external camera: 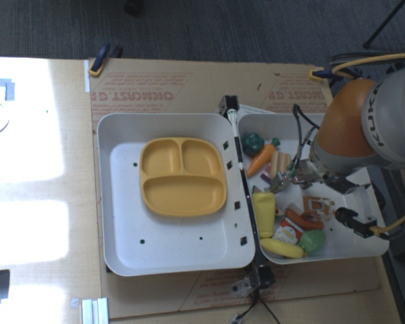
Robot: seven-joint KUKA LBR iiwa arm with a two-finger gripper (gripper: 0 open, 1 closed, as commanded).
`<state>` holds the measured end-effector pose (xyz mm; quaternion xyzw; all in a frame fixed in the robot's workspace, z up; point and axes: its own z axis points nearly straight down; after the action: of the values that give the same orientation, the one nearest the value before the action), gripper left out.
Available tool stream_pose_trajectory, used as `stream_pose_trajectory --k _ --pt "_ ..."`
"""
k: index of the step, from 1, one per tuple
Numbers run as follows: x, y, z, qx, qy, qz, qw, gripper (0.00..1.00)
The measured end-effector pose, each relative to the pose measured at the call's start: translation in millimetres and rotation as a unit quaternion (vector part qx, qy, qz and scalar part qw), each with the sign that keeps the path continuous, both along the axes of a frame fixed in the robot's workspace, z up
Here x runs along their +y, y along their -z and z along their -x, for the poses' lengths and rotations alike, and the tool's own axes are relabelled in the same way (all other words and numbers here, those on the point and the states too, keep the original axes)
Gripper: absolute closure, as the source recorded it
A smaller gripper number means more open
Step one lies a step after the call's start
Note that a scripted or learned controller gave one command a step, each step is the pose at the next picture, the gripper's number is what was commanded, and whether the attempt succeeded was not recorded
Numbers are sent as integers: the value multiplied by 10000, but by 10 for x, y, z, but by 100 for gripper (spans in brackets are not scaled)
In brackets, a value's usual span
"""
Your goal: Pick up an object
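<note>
The left bin (115,201) on the surface (155,86) holds a yellow divided plate (183,177), lying flat; the right bin (364,245) holds the toy food, a carrot (260,159) beside a dark green piece (252,142), a yellow block (263,214), a banana (281,248) and a green ball (312,241) near its front wall; the pincer (288,176) sits low over the middle of this pile, its opening and hold impossible to tell.

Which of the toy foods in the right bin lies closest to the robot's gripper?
The carrot. Its orange body lies just left of the gripper, while the banana and the green ball sit at the bin's near edge.
</note>
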<state>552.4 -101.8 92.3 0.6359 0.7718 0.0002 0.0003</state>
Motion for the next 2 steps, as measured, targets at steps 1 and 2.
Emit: stream_pose_trajectory --k 1,2 --pt "-103 -1 701 -4 -216 2 9998 0" --pt "-108 -107 679 -28 -202 6 9998 100"
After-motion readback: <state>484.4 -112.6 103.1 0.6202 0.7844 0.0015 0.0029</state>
